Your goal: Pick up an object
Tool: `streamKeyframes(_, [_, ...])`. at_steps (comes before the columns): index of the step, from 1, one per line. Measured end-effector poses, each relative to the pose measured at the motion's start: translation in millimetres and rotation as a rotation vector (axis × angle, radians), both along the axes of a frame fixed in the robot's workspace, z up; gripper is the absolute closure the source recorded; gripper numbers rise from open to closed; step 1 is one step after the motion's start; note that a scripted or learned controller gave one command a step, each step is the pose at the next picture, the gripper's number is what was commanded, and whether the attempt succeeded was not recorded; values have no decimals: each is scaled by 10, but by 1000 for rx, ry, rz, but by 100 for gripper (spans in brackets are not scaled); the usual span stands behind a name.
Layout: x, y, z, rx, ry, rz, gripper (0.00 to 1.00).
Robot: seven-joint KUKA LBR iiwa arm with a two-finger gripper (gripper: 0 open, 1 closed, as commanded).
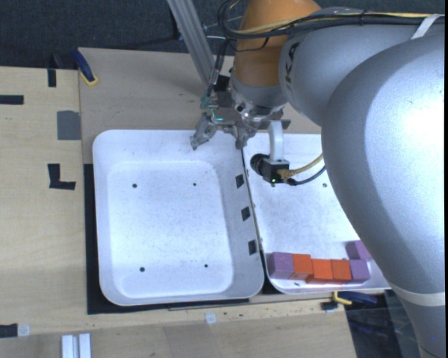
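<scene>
My gripper (218, 138) hangs over the far right corner of the left bin (104, 155), close to the divider between the bins. Its fingers (200, 138) are spread apart and nothing sits between them. Several purple and orange blocks (317, 268) lie in a row along the near edge of the right bin (299, 215), far from the gripper. My large grey arm covers the right bin's right side and part of the blocks.
A metal rail (190, 28) leans over the bench behind the gripper. Black tape marks (56, 176) and a grey patch (68, 124) lie on the wooden bench to the left. Blue-yellow clips sit at the far left corner (86, 68) and near edge (351, 298).
</scene>
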State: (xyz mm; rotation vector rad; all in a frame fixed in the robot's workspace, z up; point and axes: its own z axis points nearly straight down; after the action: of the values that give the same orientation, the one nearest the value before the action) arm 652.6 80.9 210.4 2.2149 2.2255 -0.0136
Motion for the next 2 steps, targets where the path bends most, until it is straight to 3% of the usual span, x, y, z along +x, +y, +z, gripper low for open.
streamKeyframes(1, [-1, 9, 97, 0, 1, 2, 100])
streamKeyframes(2, [-1, 3, 94, -2, 1, 2, 0])
